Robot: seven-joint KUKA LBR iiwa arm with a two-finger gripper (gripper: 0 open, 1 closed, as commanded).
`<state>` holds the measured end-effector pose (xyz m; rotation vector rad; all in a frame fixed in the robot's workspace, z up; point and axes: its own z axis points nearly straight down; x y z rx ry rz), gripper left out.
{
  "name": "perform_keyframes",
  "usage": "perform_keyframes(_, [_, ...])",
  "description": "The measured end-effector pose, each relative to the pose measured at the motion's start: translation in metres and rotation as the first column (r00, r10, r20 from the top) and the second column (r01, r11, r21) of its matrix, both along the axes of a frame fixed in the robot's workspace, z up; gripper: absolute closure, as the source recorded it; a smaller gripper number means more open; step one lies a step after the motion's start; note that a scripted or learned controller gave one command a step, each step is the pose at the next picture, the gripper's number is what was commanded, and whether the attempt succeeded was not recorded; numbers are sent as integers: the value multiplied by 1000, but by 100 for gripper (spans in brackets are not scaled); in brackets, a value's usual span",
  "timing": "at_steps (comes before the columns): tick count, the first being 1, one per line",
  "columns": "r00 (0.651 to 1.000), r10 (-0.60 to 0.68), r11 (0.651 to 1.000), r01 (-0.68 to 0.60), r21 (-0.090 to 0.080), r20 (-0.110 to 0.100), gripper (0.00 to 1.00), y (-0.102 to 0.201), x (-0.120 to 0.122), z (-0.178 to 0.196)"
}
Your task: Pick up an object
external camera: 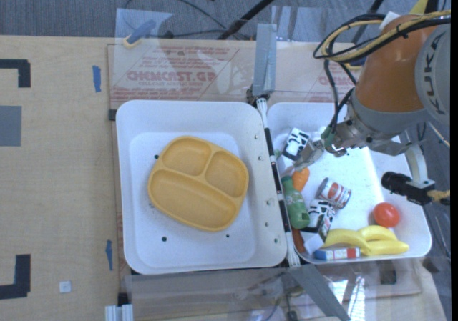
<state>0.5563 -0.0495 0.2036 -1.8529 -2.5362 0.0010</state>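
Note:
My gripper [309, 154] reaches down into the upper left part of the right bin [415, 191], under the orange wrist band. It hangs just above a small orange carrot-like piece [301, 179] and right of a black-and-white packet [295, 142]. A green toy [293, 203] lies below the carrot along the bin's left wall. Further right lie a small red-and-white can [334, 193], a red tomato [386, 214] and a yellow banana [366, 239]. I see nothing clearly held by the gripper.
The left bin [136, 169] holds a yellow divided plate [198, 182]. A marker-like stick [336, 253] and another black-and-white item [320, 214] lie at the right bin's front. The arm's body covers the right bin's back right corner.

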Motion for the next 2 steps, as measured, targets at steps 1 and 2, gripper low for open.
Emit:
perform_keyframes(1, [998,59,998,-59,1,0,0,-35,-67,20])
perform_keyframes(2, [988,-154,988,154,0,1,0,-79,-25,-110])
